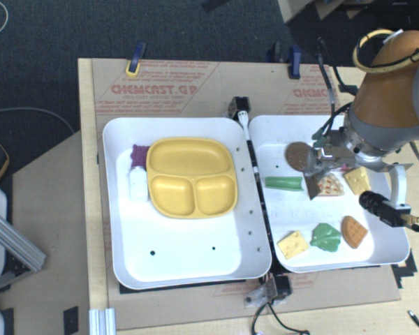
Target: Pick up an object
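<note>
Camera view: 2 white bins sit side by side on the bench. The left bin (126, 257) carries a yellow divided plate (192, 176) with 3 sections, and just beside the plate's left edge lie a purple item (139, 154) and a small white bottle (137, 183). The right bin (384, 253) holds the loose toy food: a green pod-like piece (283, 183), a brown round piece (297, 155), a pizza-like slice (329, 184), a pale yellow block (357, 181), a cheese wedge (292, 244), a green leafy piece (326, 236) and a brown bread-like piece (354, 231).

The arm comes in from the right with the gripper (313, 180) low inside the right bin, between the brown round piece and the pizza-like slice. Its dark fingers point down toward the bin floor, but the wrist body covers much of them, so I cannot tell how the jaws stand, and nothing can be made out between them.

As a judgement, the task is at the reach-and-grasp stage: the gripper is down among the candidates, with the pizza-like slice and the brown round piece nearest. No object is lifted clear of the bin, so closing on 1 piece and raising it are left
</note>
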`<state>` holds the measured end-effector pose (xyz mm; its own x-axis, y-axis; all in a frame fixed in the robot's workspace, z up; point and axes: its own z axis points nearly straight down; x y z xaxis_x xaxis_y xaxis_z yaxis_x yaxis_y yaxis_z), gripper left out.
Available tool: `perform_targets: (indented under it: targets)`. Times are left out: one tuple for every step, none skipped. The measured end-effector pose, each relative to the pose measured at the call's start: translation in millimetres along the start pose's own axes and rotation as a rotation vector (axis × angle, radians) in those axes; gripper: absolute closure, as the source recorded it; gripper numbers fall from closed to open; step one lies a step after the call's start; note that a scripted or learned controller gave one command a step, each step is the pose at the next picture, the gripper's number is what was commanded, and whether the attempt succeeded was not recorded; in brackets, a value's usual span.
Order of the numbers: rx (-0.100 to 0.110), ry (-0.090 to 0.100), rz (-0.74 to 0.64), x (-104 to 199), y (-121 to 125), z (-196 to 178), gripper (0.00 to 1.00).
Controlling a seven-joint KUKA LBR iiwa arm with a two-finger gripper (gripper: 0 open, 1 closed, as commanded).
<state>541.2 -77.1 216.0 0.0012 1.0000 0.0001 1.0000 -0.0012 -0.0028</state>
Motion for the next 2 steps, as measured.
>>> perform_targets:
  targets:
    - [-0.007,-0.001,-0.002,0.3,-0.9,-18.5,1.0]
    - [-0.002,0.001,-0.003,9.6,-4.8,-17.5,1.0]
